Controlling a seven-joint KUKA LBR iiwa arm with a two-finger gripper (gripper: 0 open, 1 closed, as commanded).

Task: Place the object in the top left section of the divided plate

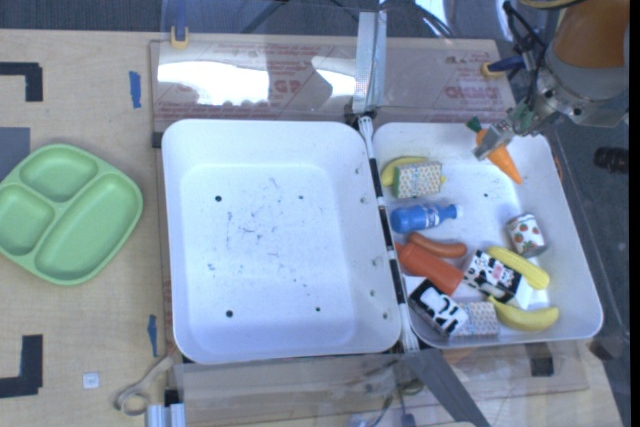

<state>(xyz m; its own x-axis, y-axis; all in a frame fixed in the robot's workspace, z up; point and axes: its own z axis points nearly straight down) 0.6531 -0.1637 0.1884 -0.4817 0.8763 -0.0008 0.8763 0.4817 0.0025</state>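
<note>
The grey arm's gripper (497, 141) hangs over the right-hand shallow white bin (578, 245), near its far edge, fingers clenched on a small orange plastic carrot (506, 162). The green divided plastic plate (68, 212) (at the bench's left edge) awaits; transfer remains outstanding.

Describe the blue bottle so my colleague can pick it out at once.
Look in the right-hand bin, along its left wall. The blue bottle lies on its side, just below the yellow sponge and above the red sausage. It is the sole blue item there.
</note>
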